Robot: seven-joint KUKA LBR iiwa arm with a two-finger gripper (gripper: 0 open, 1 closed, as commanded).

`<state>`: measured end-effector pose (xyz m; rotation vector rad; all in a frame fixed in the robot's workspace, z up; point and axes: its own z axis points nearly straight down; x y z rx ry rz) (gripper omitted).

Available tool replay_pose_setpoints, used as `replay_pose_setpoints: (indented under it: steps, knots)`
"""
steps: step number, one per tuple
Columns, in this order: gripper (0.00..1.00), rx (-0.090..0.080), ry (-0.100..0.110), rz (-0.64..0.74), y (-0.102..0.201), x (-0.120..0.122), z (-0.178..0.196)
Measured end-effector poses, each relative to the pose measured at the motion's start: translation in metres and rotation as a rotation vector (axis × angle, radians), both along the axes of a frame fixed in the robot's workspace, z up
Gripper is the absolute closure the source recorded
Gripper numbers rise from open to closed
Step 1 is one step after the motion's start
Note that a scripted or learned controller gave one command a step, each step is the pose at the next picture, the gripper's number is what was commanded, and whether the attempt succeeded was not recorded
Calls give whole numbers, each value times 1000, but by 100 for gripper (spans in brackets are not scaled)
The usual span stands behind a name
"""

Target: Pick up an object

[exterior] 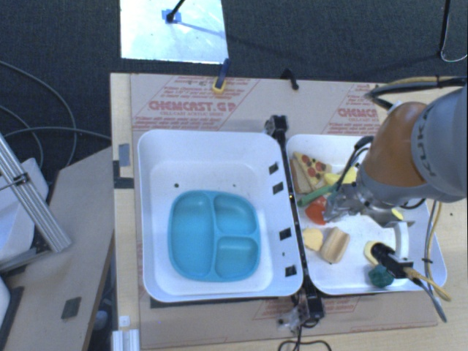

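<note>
Hand w/ grip state unclear hovers just right of small round red toy tomato; tomato touching, nearest obj.

grey rounded arm, orange band above wrist, dark cable alongside.

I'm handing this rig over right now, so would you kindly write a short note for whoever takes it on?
Gripper: low in the right bin, over the toy food; finger state unreadable, no grasp confirmed.
Things: pizza slice, red piece and green piece beside the gripper; tan block, yellow piece and teal piece nearer the front.
Left bin: blue divided tray.
Done: the arm has reached the pile.
Left: grasp and lift one object.
</note>
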<state>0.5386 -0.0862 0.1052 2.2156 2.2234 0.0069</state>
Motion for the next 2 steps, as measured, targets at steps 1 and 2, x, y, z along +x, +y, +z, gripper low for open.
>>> replay_pose_setpoints:
  steps: [1,2]
  knots:
    - [0,0,1,0,0,0,-1]
    - [100,1,-2,1,0,1,10]
